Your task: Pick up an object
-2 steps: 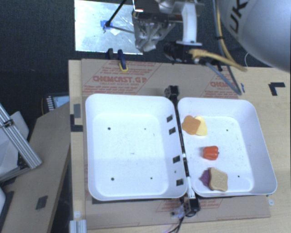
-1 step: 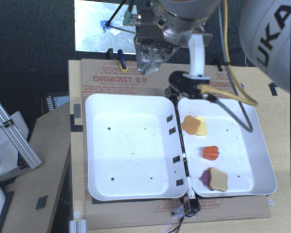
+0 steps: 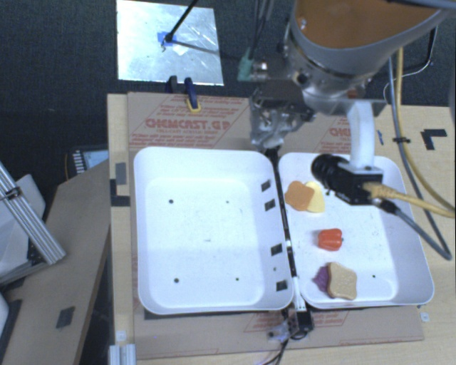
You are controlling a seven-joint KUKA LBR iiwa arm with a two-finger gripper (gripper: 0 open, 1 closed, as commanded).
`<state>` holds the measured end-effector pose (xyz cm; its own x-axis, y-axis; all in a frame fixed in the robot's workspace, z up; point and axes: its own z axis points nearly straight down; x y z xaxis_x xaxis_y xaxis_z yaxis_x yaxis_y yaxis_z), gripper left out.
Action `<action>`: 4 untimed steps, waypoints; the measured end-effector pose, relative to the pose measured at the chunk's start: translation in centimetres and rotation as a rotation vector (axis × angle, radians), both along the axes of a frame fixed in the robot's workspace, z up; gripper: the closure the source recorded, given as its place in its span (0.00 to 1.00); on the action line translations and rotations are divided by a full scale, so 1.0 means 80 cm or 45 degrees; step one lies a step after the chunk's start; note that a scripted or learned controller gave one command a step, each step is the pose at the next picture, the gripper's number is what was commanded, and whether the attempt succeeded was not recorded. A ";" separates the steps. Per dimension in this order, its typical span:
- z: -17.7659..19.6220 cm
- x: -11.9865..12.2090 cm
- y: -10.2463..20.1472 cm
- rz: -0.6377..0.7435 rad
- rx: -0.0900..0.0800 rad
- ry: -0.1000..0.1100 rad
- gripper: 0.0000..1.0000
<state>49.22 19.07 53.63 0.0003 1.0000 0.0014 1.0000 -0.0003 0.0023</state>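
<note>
Objects for picking lie together in the white bin on the view's right [image 3: 402, 246]. An orange wedge [image 3: 298, 194] sits near the bin's far left corner, close to the divider, and a yellow piece [image 3: 317, 202] touches its right side. Nearer the camera and apart from both is a red piece [image 3: 329, 239], shaped like a small pepper. Nearer still, by the front wall, a tan slice of toast [image 3: 343, 281] leans against a purple piece [image 3: 321, 277] on its left. The purple piece is partly hidden, so its shape is unclear.

The pincer [image 3: 271, 135] hangs over the far rim where the two bins meet, above the divider and clear of every object. It is dark and blurred from this angle, so I cannot tell if it is apart or together, and nothing can be seen in it. Above it is the grey arm with its orange band [image 3: 353, 21].

The white bin on the view's left [image 3: 206, 235] shows a bare floor with a few tiny dark dots. Both bins rest on a cardboard sheet [image 3: 187, 122] printed in red letters, which lies on the tan desk [image 3: 82, 242]. Beyond the sheet's far edge are a blue and yellow clamp [image 3: 190, 95] and a shiny foil square [image 3: 169, 43].
</note>
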 end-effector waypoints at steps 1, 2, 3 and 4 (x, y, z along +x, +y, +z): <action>-0.002 0.029 0.057 0.009 0.000 0.000 1.00; -0.022 0.123 0.053 -0.002 -0.002 -0.001 1.00; 0.001 0.037 0.029 0.006 0.001 0.000 1.00; -0.002 0.025 0.056 0.008 0.001 0.002 1.00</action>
